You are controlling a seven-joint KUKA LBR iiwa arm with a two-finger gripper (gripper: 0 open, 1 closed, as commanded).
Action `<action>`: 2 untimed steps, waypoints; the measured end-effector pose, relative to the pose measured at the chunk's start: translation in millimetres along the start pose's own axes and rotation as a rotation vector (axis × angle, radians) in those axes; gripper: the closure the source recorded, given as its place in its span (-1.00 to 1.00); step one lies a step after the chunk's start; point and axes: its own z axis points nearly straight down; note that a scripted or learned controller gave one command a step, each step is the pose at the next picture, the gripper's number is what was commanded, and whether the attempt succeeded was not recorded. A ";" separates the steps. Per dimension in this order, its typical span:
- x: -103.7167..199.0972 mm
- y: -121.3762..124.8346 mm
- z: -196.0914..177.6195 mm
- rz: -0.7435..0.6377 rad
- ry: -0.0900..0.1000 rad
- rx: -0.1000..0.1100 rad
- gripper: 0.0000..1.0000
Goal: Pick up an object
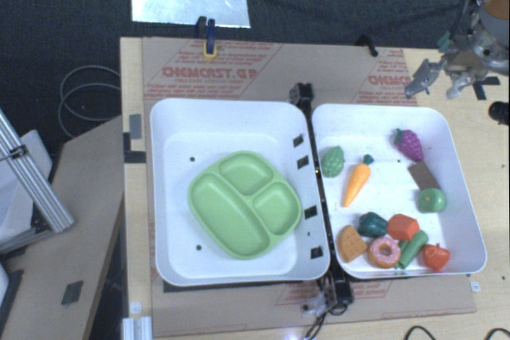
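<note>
The right bin [458,163] holds several toy foods: purple grapes [409,143], a carrot [358,180], a green leafy piece [331,161], a brown bar [422,173], a green apple [431,200], a dark green pepper [371,224], a pink donut [386,252], an orange waffle piece [351,243] and a red pepper [436,256]. My gripper [440,84] hangs above the bench just beyond the right bin's far right corner. It is open, with nothing between its fingers, and stands well apart from every toy.
In the left bin [171,171] lies a green divided plate [245,204]. A black divider with clips [312,171] runs between the bins. Cardboard [239,72] covers the bench behind them. A metal frame [28,171] stands at the far left.
</note>
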 end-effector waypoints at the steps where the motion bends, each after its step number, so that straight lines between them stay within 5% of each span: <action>1: 0.5 1.8 -7.2 -0.002 -0.003 -0.011 -1.00; 2: 4.4 11.8 41.7 -0.006 -0.002 -0.007 -1.00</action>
